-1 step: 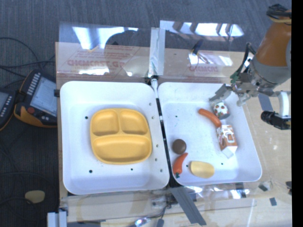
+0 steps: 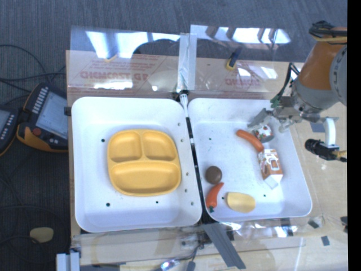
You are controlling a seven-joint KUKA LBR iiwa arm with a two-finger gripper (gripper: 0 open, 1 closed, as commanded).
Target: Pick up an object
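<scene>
A grey arm with an orange band, black cabling, and a metallic grey end effector

- Even, bright overhead illumination is provided; both white bins are rendered near saturation.
- Strong glare patches are seen on the clear plastic sheeting behind the bins.
- Shadows are soft and short.
- Slight overall softness is noted; fine detail is limited.

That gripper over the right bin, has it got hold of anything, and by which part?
It cannot be told. The gripper sits right at a small red and white object near the bin's far edge, but a hold on it is not visible.
</scene>
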